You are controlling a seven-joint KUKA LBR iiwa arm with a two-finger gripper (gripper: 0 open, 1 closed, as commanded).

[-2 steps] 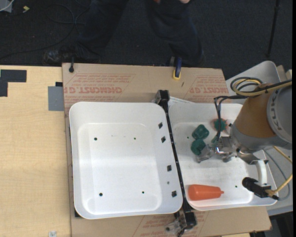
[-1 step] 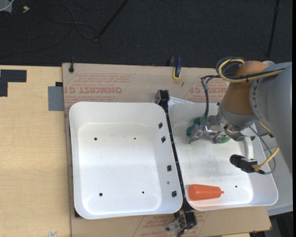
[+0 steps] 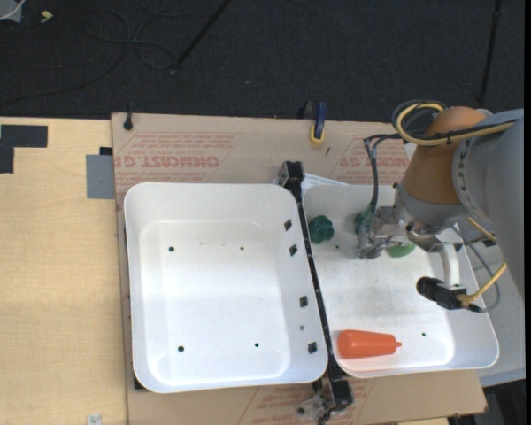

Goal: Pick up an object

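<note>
An orange carrot-shaped plastic toy (image 3: 368,344) lay at the near edge of the right-hand shallow white bin (image 3: 478,348), untouched. Farther back in that bin, the grey arm's two-finger gripper (image 3: 370,243) hung low over a pale green object (image 3: 402,249), just beside it. Its grip could not be told. A dark green lump (image 3: 321,229) sat beyond, leftward. Nothing appeared lifted; the pick seemed unfinished.

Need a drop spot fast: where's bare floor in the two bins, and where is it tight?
The left bin has bare floor from wall to wall. In the right bin, bare floor runs between the green object and the orange object. It is crowded at the far right, around the gripper.
</note>
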